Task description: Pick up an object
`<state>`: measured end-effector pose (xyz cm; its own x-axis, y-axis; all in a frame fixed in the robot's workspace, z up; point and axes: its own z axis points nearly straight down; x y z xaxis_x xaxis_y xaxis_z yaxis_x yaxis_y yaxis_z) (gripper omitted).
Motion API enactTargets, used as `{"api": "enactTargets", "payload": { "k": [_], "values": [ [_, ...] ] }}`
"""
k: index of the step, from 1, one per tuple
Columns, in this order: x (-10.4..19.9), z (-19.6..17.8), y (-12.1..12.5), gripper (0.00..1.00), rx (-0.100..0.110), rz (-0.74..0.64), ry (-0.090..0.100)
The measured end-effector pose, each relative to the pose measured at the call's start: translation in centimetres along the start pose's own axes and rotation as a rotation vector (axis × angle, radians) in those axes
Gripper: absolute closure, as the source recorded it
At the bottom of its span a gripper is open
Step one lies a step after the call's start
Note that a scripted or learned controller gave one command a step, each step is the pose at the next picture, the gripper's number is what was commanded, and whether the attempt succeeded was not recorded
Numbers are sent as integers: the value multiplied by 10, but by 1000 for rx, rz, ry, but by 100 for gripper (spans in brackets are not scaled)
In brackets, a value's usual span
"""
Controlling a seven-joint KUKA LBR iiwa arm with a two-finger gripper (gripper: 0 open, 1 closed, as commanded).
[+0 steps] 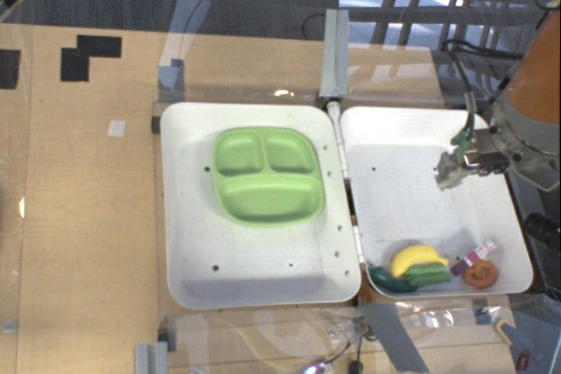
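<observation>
gripper [449, 171] is seen above right bin [394, 188] (finger state cannot be told) | banana [415, 258] is lain at that bin's near wall | plate [266, 174] is set left of it

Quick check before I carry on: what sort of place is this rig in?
Probably a robotics lab bench: two white bins on a wooden worktop, toy food like a banana, a green divided plate, and loose cabling.

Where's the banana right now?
The banana lies in the right bin, near its front edge, resting against a green vegetable, left of the orange fruit.
</observation>
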<state>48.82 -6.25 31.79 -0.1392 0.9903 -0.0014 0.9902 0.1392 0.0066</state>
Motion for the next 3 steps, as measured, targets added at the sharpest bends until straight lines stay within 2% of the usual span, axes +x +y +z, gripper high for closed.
{"api": "enactTargets", "payload": {
  "k": [1,2,3],
  "values": [
    [-66,-9,0,100,0,10,-1],
    [-136,-43,73,100,0,-50,-2],
    [-157,1,93,100,1,-232,-1]
  ]
}}
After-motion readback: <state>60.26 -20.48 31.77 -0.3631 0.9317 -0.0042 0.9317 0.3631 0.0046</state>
